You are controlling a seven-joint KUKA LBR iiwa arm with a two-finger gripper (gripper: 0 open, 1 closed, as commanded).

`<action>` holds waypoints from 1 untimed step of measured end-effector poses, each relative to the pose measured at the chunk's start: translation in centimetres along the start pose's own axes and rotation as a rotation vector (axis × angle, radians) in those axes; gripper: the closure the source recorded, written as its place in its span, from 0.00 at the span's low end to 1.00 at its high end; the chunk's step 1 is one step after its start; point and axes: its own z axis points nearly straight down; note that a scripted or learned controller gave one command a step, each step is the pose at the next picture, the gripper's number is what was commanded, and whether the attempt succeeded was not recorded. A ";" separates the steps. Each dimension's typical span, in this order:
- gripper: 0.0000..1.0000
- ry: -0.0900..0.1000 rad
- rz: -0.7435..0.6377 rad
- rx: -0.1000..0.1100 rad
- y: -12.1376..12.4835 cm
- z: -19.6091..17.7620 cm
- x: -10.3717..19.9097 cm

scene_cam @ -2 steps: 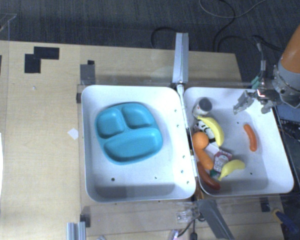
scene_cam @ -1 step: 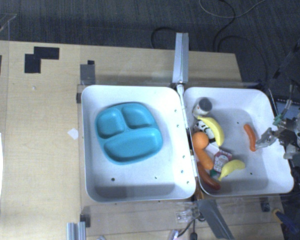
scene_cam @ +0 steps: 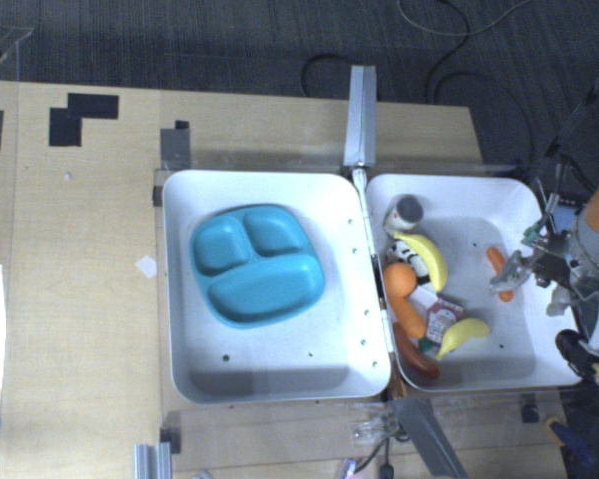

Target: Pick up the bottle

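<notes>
— Well, where is the bottle (scene_cam: 406, 211)?

— It lies in the right bin (scene_cam: 479, 367), in the far corner against the wall shared with the left bin (scene_cam: 270, 387). It looks like a small pale thing with a grey cap. Just beside it on the near side is a banana (scene_cam: 428, 258), and an orange (scene_cam: 399, 280) sits just past that.

— And the gripper (scene_cam: 527, 259)?

— It is over the right side of the same bin, at the end of the arm (scene_cam: 597, 230), well apart from the bottle. A small orange piece (scene_cam: 494, 259) lies near it on the bin floor.

— Is it open or closed?

— That cannot be told from here; the gripper is too small and cluttered to read. Nothing shows held in it.

— What of the other bin?

— It holds a blue divided plate (scene_cam: 258, 264), roughly in the middle.
</notes>
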 end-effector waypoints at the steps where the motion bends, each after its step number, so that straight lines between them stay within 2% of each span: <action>1: 0.00 -0.001 -0.037 0.000 2.5 2.0 3.5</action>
